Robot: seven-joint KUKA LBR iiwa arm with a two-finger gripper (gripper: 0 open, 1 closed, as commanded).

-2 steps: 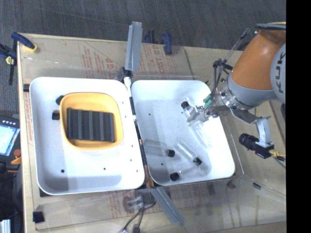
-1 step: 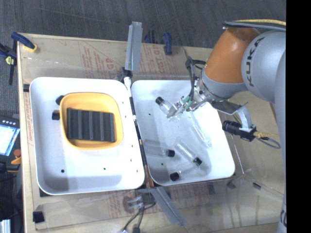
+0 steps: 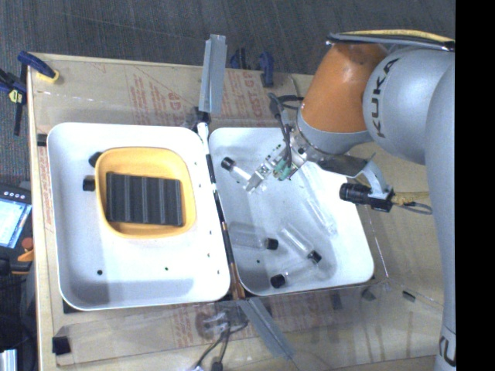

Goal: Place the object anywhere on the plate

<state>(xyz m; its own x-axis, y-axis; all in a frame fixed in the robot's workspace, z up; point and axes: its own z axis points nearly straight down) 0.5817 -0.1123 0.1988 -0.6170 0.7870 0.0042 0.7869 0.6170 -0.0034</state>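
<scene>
The claw [image 3: 271,170] hangs low over the upper left part of the right bin [image 3: 356,269], under the arm's [image 3: 410,107] orange band. It sits at a slant, tips pointing toward the bin's left wall. Whether it is spread or closed I cannot tell from here; the tip is small and tangled with clear plastic and a bit of green. A clear tube with a black cap [image 3: 236,171] lies right at the tips, touching or very nearly so, but I cannot see it gripped, so I would not call it held.

More clear tubes [image 3: 298,244] lie loose lower in the same bin, some with black caps, well apart from the claw. They look scattered as if tipped in, which would explain the slanted reach toward the nearest one.

The plate [image 3: 145,161] is a yellow dish in the left bin [image 3: 116,284], carrying a dark ribbed insert [image 3: 145,199]. It sits across the divide from the claw, so I judge the pick is the step in hand and the carry across has not begun.
</scene>
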